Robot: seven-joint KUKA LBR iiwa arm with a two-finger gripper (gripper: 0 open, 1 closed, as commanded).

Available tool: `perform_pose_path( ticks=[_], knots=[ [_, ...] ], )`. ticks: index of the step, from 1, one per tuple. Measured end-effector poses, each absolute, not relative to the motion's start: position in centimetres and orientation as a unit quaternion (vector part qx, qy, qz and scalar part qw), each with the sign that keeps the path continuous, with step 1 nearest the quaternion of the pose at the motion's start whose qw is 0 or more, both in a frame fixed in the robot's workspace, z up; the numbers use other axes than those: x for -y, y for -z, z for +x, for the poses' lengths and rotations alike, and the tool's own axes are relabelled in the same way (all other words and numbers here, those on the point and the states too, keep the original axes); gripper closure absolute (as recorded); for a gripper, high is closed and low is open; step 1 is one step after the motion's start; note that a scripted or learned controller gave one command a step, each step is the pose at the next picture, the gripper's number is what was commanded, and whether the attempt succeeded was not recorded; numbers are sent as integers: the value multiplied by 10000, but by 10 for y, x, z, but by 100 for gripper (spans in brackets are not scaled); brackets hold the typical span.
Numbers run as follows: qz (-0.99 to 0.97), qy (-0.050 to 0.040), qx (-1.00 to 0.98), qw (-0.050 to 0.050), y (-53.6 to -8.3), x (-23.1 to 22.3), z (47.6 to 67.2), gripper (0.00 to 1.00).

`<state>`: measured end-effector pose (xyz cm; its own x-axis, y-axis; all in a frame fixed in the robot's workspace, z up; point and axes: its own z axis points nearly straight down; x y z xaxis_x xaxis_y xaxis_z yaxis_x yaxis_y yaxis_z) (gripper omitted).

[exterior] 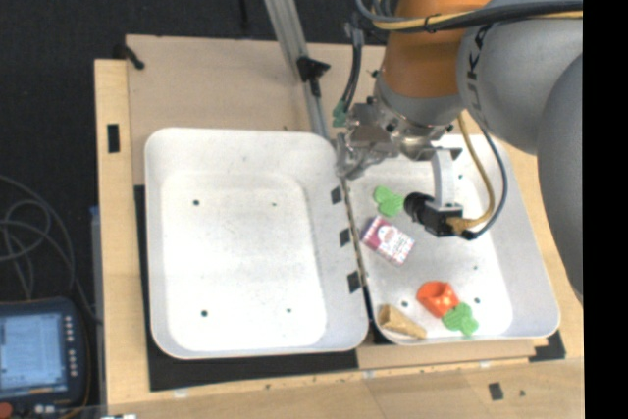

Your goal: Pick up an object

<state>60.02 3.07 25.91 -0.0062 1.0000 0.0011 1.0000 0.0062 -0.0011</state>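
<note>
- A grey robot arm with an orange band is reaching in from the right, hanging over the far end of the right shallow white plastic bin (525, 309).
- Its gripper (365, 152) is sitting above the bin's inner edge; whether it is released or clenched, I cannot tell.
- A pink-and-white packet (387, 239), an orange-red toy (437, 296), a tan wedge (400, 320) and two green pieces (390, 201) are lying in that bin, seemingly ungrasped.
- The pick is apparently not yet done.

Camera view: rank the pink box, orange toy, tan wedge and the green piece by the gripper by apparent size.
1. Pink box
2. Orange toy
3. Tan wedge and green piece: too alike to rank, and the wedge lies partly over the bin rim.
</note>
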Motion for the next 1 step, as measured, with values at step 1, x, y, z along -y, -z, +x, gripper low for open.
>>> perform_pose_path(
  ticks=[1],
  knots=[
    [-7046,3,7096,8,-255,-81,595,100]
  ],
)
